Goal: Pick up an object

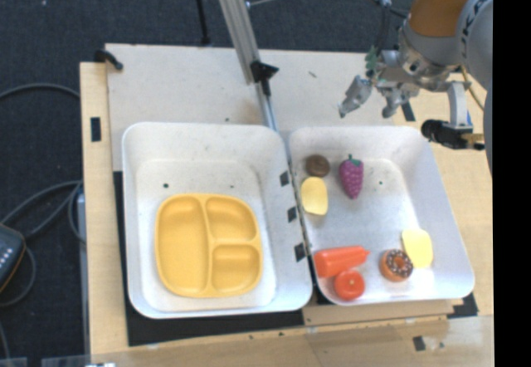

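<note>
My pincer (371, 100) hangs released above the far rim of the shallow white plastic bin (431, 166), poised because the bumpy purple toy grape cluster (352, 176) lies just below it.

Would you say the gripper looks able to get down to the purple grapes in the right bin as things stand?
Probably yes: the gripper hangs above the bin's far rim, and the purple grapes lie uncovered, apart from the brown piece.

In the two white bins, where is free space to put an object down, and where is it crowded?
Free: the left bin's floor behind the yellow tray; the right bin's middle, between purple grapes and donut. Crowded: its front edge, where carrot, tomato and donut cluster.
</note>
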`<action>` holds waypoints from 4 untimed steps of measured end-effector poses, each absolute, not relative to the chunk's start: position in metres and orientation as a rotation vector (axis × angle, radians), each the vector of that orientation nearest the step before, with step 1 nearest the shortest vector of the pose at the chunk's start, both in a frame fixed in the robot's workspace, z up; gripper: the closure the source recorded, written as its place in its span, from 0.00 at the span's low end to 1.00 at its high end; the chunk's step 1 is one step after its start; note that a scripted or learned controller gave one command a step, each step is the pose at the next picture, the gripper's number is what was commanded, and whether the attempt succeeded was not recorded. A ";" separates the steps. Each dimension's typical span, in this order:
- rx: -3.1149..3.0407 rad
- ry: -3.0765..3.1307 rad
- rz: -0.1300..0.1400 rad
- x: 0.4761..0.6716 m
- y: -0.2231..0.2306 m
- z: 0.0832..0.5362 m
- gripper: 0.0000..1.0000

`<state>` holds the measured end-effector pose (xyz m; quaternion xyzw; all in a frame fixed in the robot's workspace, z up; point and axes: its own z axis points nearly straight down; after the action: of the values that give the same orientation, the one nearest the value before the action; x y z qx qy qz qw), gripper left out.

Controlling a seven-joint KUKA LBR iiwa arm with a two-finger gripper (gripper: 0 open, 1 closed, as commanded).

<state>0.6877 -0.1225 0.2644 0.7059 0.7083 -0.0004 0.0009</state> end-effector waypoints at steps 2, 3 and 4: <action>2.223 2.223 -0.007 0.678 -0.127 0.208 0.00; 2.221 2.223 -0.005 0.674 -0.120 0.161 0.00; 2.223 2.220 -0.002 0.667 -0.129 0.113 0.00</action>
<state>0.6672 -0.1287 0.1133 0.7075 0.7067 -0.0008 -0.0001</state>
